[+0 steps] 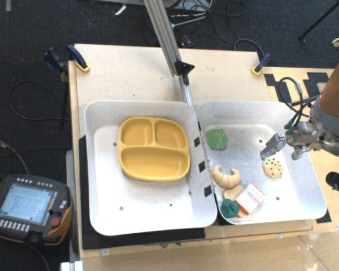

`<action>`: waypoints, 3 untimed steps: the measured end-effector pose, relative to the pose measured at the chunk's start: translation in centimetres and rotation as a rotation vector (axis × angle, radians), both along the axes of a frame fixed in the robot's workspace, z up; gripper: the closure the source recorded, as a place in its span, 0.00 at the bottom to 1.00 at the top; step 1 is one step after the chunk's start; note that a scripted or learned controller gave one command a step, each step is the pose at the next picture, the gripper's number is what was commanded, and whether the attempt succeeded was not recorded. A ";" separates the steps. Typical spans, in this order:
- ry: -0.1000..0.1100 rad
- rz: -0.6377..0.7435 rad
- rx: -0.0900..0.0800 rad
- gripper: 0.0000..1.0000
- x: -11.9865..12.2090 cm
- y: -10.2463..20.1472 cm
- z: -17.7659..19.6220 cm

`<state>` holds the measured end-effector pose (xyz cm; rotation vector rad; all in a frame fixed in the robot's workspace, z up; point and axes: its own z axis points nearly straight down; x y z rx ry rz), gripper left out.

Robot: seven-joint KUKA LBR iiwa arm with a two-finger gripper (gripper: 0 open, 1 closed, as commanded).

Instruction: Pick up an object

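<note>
In the right bin [305, 205], pincer [282, 147] above spotted cookie [272, 167], croissant [226, 177] nearby

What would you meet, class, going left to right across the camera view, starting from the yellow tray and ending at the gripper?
Yellow divided tray → green flat piece → croissant → red-and-white packet → spotted cookie → gripper.

Dark carpet floor [28, 21] with loose black cables [214, 7]. Pale wooden bench [130, 75], yellow-tipped clamps [76, 58] at far corners. Teach pendant [25, 208] on floor off bench's near left corner. Even lighting.
</note>
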<state>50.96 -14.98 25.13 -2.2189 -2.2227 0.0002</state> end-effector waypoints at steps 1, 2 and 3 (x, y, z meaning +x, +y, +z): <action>-0.001 -0.001 0.000 0.00 0.0 0.0 0.0; 0.006 -0.003 0.001 0.00 0.0 -0.6 -6.2; 0.004 -0.002 0.001 0.00 0.6 -0.2 -10.8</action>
